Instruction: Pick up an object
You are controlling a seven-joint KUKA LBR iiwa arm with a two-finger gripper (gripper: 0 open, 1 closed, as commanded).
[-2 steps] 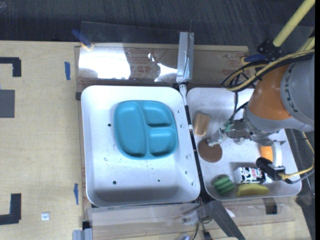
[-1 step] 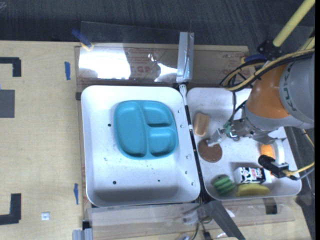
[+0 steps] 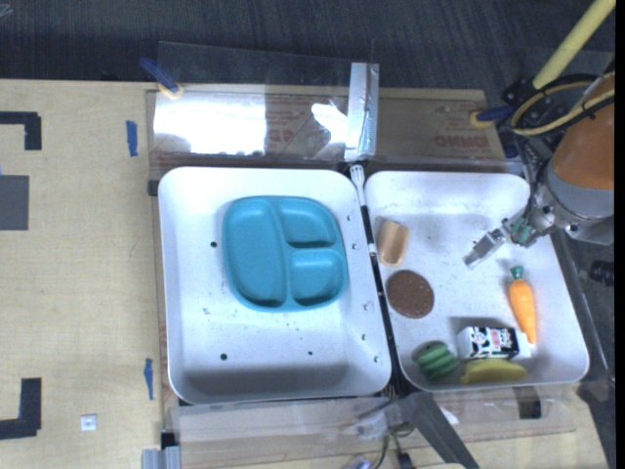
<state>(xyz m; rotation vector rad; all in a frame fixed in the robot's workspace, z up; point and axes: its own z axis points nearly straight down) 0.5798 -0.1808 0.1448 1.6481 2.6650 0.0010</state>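
My gripper (image 3: 482,249) hangs over the bare middle of the right bin (image 3: 449,198), reaching in from the right, and nothing is visibly held in it. An orange carrot (image 3: 523,306) lies just below and right of it. A tan cylinder (image 3: 393,240) stands to its left by the bin's inner wall. Below that lies a brown disc (image 3: 410,293). Along the front edge sit a green item (image 3: 437,360), a black-and-white carton (image 3: 491,341) and a yellow banana (image 3: 493,370).
The left bin (image 3: 186,262) holds a blue divided plate (image 3: 284,251). A clear plastic sheet (image 3: 254,115) stands behind the bins. Yellow and black cables (image 3: 547,101) hang near the arm at the upper right.
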